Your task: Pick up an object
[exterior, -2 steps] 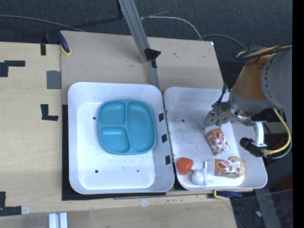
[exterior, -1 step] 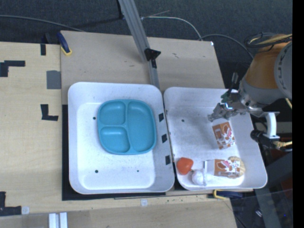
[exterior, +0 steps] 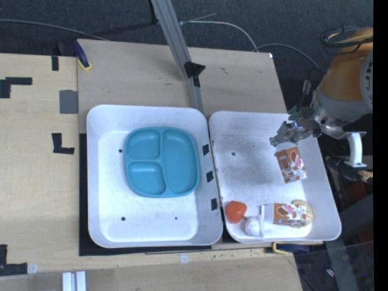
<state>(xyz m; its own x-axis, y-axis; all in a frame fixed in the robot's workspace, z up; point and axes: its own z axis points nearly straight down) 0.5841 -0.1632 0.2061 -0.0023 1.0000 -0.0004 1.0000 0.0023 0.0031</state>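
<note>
Plywood bench (exterior: 145, 83), pale and flat, carries everything here, with dark carpet beyond its far edge and a grey metal post (exterior: 174, 35) slanting in from above. Two shallow white plastic bins sit on it side by side, their inner rims touching. The left bin (exterior: 106, 180) holds a turquoise plastic plate with three compartments (exterior: 162, 161), lying flat in the bin's upper middle. The right bin (exterior: 248, 144) has a scuffed, speckled floor and holds four smaller things. The grey arm with its orange band (exterior: 345, 80) reaches in over this bin's right rim. Its two-finger gripper (exterior: 284, 135) hangs low at the bin's upper right; whether the jaws stand apart or together cannot be told, and nothing is seen between them. Just below the gripper lies a small orange-and-white printed packet (exterior: 290, 164), flat on the floor, near the right wall. A second, similar brown-and-white printed packet (exterior: 290, 213) lies along the bin's near edge. To its left, touching it, sits a small white round object (exterior: 252, 225), and just beside that an orange rounded object (exterior: 236, 210) near the bin's near left corner.
</note>
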